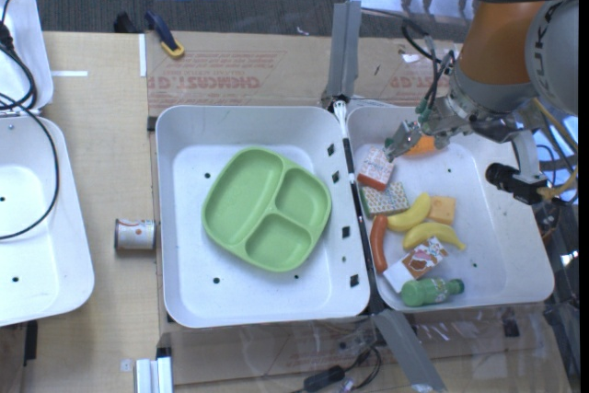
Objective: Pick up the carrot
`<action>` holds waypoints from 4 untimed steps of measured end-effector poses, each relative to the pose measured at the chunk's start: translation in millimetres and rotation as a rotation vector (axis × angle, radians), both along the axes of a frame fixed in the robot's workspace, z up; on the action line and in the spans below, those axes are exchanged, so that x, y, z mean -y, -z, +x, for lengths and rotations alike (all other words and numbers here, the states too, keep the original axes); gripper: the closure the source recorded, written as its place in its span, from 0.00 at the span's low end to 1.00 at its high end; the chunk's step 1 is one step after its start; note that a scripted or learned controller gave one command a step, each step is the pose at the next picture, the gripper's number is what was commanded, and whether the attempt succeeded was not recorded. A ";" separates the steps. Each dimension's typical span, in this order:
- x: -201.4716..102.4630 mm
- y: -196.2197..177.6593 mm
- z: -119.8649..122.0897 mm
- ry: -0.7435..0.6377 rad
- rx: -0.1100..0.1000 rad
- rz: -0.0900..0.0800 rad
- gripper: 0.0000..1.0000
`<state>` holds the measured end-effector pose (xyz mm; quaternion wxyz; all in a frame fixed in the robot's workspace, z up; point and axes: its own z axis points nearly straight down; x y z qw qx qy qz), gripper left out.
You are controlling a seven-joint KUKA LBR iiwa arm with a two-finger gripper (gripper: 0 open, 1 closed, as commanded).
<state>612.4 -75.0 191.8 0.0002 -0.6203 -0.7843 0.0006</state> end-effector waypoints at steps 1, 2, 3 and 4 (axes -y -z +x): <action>59.6 100.3 27.5 0.020 0.000 -0.001 0.00; 60.6 90.0 28.3 0.022 0.003 -0.002 1.00; 44.9 100.0 28.0 0.567 0.001 -0.001 1.00; -16.9 0.0 15.5 0.525 0.000 -0.001 1.00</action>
